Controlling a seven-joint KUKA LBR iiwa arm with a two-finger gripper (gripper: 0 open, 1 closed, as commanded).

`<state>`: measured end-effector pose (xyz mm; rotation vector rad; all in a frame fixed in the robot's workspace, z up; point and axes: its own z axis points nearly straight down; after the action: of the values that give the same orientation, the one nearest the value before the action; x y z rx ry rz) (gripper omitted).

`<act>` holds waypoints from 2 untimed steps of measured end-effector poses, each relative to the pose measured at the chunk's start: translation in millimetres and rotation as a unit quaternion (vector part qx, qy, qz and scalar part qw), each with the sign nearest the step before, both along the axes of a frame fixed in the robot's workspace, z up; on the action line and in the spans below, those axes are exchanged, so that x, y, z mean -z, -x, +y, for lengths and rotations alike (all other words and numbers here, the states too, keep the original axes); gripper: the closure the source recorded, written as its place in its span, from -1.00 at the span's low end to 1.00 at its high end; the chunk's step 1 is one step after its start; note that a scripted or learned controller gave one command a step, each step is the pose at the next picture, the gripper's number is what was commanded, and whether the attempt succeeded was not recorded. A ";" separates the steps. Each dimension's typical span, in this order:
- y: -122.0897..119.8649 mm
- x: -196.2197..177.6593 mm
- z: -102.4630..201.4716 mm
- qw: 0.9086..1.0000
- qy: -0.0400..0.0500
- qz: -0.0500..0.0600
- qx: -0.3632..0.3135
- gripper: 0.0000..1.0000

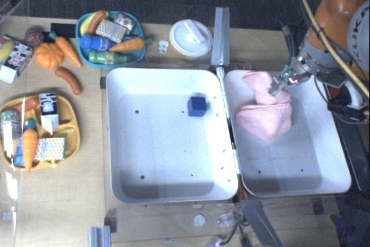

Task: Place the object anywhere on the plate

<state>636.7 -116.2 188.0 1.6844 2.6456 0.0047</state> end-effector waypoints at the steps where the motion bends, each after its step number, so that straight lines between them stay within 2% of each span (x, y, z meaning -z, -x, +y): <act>1: -1.8 -37.5 1.8 1.000 0.000 0.000 -0.003 1.00; 2: -0.2 -41.9 57.7 0.979 0.001 0.001 -0.203 1.00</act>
<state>637.0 -58.5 229.9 1.1120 2.9342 0.0035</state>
